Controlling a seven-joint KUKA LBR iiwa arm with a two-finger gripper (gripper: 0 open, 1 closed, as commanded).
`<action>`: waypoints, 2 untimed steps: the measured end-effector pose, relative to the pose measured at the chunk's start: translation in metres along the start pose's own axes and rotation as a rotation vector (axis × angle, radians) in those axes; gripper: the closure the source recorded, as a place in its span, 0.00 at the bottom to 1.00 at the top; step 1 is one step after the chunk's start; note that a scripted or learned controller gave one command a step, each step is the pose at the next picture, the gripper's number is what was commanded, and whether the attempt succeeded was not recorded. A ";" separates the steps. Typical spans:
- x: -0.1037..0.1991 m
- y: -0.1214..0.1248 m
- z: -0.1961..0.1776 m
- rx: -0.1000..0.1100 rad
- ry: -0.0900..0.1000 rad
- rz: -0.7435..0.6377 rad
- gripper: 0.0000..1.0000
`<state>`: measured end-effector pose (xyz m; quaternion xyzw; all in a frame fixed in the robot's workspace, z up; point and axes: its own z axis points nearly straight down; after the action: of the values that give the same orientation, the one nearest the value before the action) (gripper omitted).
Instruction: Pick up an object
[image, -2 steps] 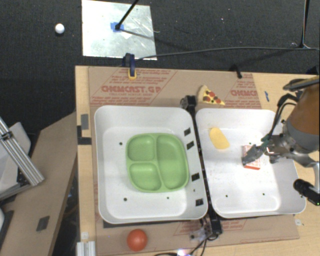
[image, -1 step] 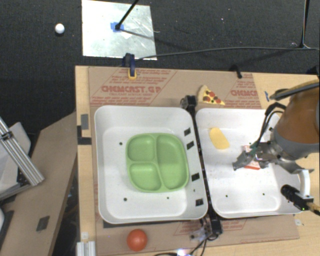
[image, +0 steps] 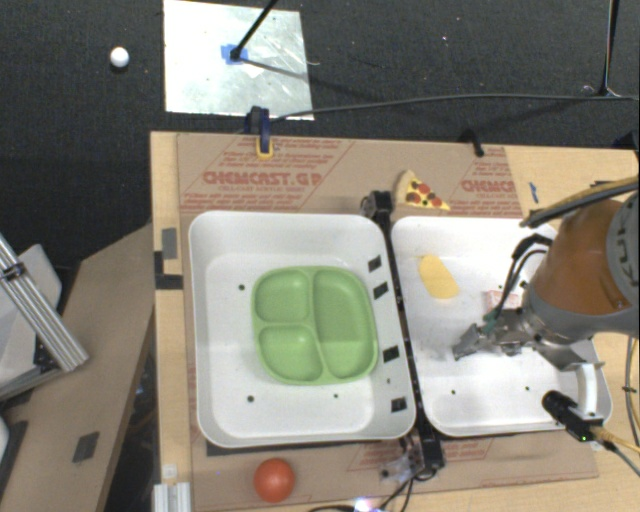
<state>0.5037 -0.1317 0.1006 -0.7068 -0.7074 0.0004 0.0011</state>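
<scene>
Red ball (image: 274, 479) sits on the bench (image: 170, 330) at the near edge, outside the left bin (image: 215, 300). Left bin holds a green divided plate (image: 314, 325). Just right of that bin, in the right bin (image: 470, 415), the end effector (image: 468, 346) is low over bare floor; open or closed: cannot tell. Nothing visibly held. Yellow object (image: 438, 277) lies farther back, apart from it. Pizza-slice toy (image: 421, 192) rests beyond the rim. Judgement: pick not yet achieved; grasp and lift remain.
</scene>
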 end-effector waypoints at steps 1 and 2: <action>0.000 0.001 -0.013 -0.004 -0.001 -0.001 1.00; -0.006 0.002 -0.057 -0.006 -0.002 -0.002 1.00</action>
<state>0.5062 -0.1382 0.1575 -0.7063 -0.7079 -0.0009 -0.0016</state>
